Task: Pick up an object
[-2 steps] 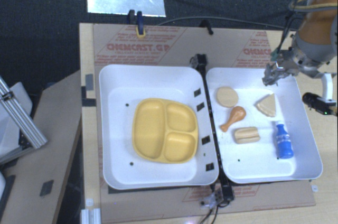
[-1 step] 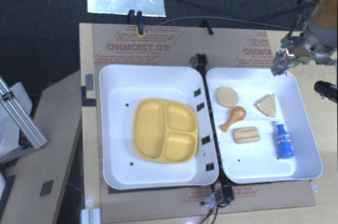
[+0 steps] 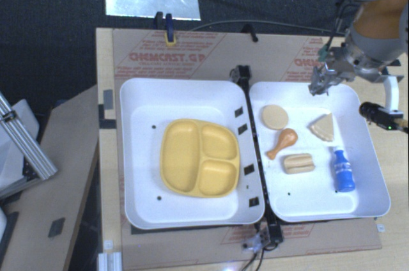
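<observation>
Hovering at the right bin's twelve o'clock rim, the gripper looks empty, though I cannot tell its fingers' spread; best descend toward the wedge at five o'clock, straddling its narrow sides

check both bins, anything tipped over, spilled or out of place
Nothing stands out. The blue bottle lies on its side in the right bin, near the other toy foods. The yellow tray sits flat in the left bin.
</observation>
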Tool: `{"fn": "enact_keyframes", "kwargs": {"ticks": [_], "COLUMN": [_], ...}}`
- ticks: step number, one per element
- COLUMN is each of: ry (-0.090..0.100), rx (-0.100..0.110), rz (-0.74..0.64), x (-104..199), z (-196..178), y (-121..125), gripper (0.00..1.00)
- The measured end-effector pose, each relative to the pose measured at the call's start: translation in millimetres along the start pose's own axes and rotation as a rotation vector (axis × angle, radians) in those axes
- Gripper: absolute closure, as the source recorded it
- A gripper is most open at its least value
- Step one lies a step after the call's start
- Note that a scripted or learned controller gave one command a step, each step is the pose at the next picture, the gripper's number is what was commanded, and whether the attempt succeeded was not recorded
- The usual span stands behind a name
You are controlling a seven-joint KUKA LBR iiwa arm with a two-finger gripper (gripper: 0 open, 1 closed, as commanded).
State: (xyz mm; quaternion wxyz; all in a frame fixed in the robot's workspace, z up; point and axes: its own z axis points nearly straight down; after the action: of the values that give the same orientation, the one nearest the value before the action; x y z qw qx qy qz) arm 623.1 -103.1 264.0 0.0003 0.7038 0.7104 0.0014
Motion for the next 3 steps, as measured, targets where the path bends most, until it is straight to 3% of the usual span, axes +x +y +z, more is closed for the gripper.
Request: {"fn": "enact_keyframes", "kwargs": {"ticks": [3], "ry": [0.001], "rx": [0.002], "rz": [0.000], "x": [163.7], "z": [24.0], "y": [-27.2], "gripper": [1.00]}}
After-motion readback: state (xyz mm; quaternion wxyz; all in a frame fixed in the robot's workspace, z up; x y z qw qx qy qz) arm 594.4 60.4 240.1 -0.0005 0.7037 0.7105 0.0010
